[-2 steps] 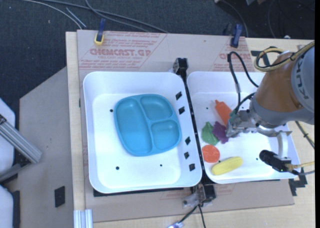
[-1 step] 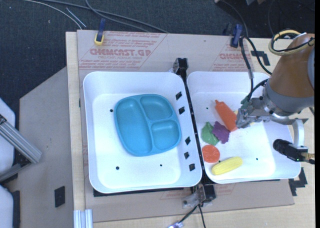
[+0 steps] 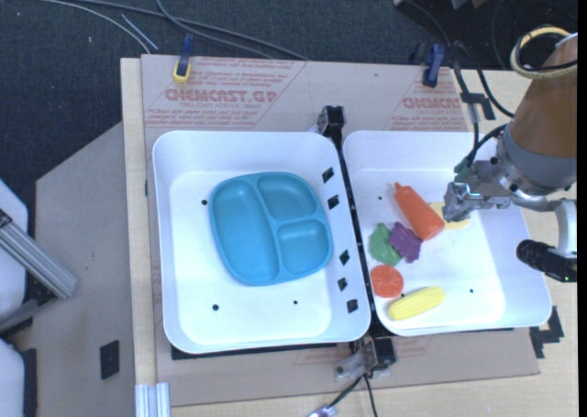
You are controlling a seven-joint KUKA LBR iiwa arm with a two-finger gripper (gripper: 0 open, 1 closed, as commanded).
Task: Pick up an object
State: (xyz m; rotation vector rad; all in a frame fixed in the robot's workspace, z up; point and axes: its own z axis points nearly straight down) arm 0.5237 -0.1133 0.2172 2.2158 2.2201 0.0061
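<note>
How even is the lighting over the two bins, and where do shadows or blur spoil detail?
Camera view: soft, even light; the left bin and right bin read bright white without harsh glare; faint shadow under the blue tray; the gripper looks slightly soft, its fingertips indistinct.

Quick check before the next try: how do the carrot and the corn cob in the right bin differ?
The carrot is orange and tapered; the corn cob is yellow and blunt at both ends. The carrot lies at a slant mid-bin, right beside the gripper; the corn cob lies almost level near the front wall of the right bin, apart from the gripper. Both are toy foods lying flat on the bin floor.
</note>
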